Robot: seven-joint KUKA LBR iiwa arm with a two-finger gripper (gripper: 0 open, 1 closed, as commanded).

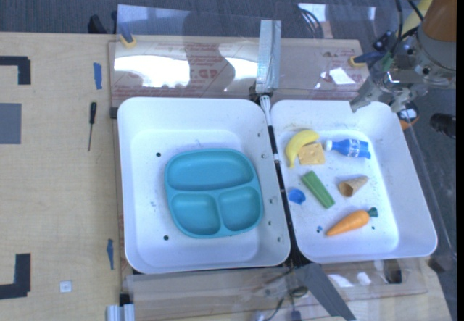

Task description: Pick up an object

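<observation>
Camera view showed the tool (pixel 388 91) hanging over the far right corner of the right bin (pixel 417 229), well apart from everything inside it and with nothing in its grasp; how far it stood open could not be told from that angle. Candidates for the pick all lay in that bin: a banana (pixel 299 144) touching a yellow wedge (pixel 313 155), a small blue bottle (pixel 348 147) just right of them, a green stick (pixel 317 189) in the middle, a blue cap (pixel 296 196) by the left wall, a tan cone (pixel 353 185), and a carrot (pixel 349 222) nearest the front. The left bin (pixel 138 124) carried only a teal divided tray (pixel 214 191).

Trouble looked likeliest at the banana and wedge, where a closing grip could nudge one and miss both. The carrot and bottle, being rounded, could roll aside. The cap sat close to the wall and might block a clean descent.
</observation>
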